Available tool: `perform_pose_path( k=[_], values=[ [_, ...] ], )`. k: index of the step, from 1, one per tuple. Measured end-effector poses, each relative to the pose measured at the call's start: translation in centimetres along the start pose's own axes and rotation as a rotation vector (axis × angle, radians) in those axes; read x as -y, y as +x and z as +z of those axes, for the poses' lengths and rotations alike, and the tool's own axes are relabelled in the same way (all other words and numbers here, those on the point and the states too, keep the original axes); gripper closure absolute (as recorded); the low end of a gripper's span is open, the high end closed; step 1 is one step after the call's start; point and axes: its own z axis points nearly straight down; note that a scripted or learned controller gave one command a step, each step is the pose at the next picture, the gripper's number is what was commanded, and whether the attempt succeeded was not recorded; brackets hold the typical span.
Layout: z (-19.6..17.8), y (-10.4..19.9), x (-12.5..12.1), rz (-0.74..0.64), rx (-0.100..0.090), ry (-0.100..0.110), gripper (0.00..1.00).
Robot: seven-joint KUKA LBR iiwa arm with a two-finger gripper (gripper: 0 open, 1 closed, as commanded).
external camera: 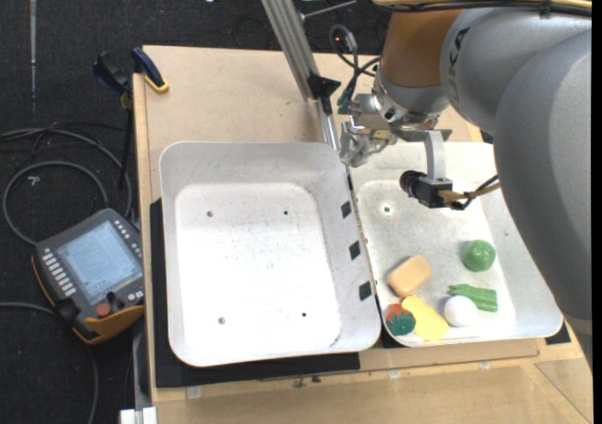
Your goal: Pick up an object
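Observation:
The right bin (527, 319) holds several small objects near its front. A tan bread-like piece (409, 274) lies by the bin's left wall. In front of it are a red and green strawberry (399, 319) and a yellow piece (429, 321). A white ball (461, 311), a flat green piece (476, 297) and a green ball (478, 255) sit further right. My gripper (359, 145) hangs over the back left corner of the right bin, by the divide between the bins and well behind the objects. Nothing shows in it.
The left bin (179, 225) stands beside the right one. A slanted aluminium pole (287, 23) rises behind the gripper. A black attachment (425, 188) hangs from the wrist over the right bin. A teach pendant (89, 267) lies off the bench at left, and a blue clamp (141, 68) is at the back left corner.

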Motion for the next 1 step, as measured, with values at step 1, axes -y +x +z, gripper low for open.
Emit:
perform_pose_path(
  k=[1],
  values=[
    [-0.40, 5.96, 0.04, -0.001, -0.001, 0.000, 1.00]
  ],
)
